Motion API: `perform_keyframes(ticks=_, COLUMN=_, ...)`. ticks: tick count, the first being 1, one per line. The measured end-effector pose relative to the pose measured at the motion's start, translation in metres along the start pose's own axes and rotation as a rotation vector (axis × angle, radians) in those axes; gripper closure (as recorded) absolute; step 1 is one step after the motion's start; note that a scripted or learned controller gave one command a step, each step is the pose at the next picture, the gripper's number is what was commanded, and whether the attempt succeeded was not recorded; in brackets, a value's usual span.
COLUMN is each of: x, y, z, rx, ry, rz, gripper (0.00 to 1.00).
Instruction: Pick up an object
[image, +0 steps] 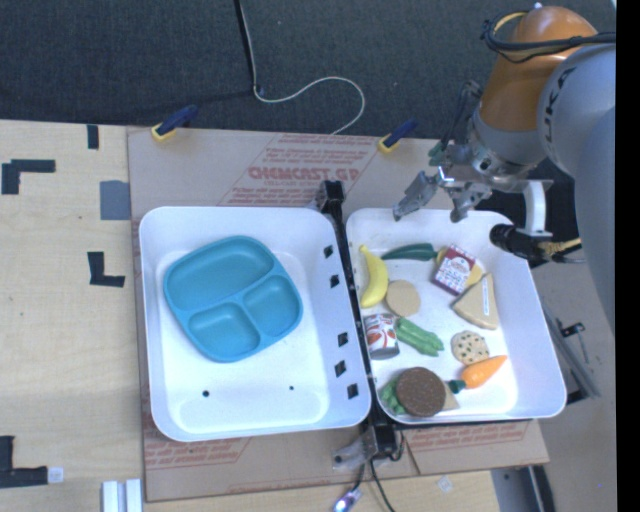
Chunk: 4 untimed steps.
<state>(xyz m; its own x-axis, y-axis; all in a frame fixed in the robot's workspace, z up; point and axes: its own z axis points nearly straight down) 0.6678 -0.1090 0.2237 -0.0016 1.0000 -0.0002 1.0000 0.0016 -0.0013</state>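
My gripper (437, 203) hangs over the back edge of the right bin (530, 310), open, with nothing between its fingers. Below it the bin holds toy food: a yellow banana (373, 277), a dark green pepper (409, 252), a red carton (453, 269), a cheese wedge (480, 302), a tan round cracker (403, 298), a small can (381, 335), a green pod (419, 336), a cookie (468, 347), a carrot (483, 372) and a burger (419, 392). The gripper stands apart from all of them.
The left bin (170, 400) holds a blue divided plate (232, 297). A black divider (345, 300) runs between the bins. Yellow and blue clamps (173, 122) (398, 133) hold the cardboard at the back. A white cable (300, 95) lies behind.
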Motion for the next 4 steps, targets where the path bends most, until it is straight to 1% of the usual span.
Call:
perform_keyframes(ticks=1, x=0.018, y=-0.014, z=-0.116, rx=-0.012, ry=-0.001, rz=-0.002, gripper=0.00)
perform_keyframes(ticks=2, x=0.063, y=-0.059, z=-0.323, rx=-0.020, ry=0.000, rz=-0.004, gripper=0.00)
perform_keyframes(ticks=3, x=0.062, y=-0.057, z=-0.321, rx=-0.001, ry=-0.002, rz=-0.002, gripper=1.00)
perform_keyframes(ticks=4, x=0.063, y=-0.057, z=-0.331, rx=0.000, ry=-0.003, rz=-0.003, gripper=1.00)
